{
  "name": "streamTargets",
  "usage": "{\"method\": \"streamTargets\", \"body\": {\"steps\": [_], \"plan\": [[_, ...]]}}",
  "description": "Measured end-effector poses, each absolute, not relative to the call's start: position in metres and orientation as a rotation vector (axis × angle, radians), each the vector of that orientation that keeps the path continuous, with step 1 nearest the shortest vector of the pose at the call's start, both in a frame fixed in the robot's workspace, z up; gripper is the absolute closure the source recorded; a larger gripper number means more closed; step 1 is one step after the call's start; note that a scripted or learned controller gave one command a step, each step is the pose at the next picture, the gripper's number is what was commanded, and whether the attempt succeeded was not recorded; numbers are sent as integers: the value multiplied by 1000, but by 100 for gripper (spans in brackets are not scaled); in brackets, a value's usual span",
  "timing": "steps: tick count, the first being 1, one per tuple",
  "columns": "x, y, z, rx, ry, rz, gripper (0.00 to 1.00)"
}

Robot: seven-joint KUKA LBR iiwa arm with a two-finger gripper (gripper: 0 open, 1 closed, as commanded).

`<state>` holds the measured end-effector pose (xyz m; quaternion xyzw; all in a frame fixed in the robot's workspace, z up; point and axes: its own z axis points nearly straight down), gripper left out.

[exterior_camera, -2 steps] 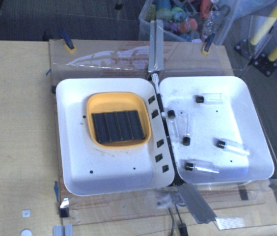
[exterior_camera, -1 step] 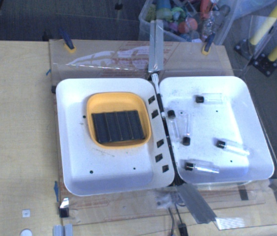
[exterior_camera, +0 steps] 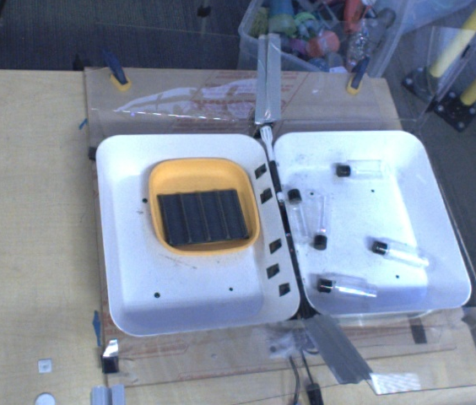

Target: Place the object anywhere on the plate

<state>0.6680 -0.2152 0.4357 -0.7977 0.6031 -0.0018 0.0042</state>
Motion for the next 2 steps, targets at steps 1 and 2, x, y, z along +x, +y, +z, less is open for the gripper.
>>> {"method": "streamTargets", "body": {"steps": [1, 2], "plan": [[668, -215, 435, -2732, 1537, -6, 100], [667, -212, 436, -2894, 1208, -9, 100]]}}
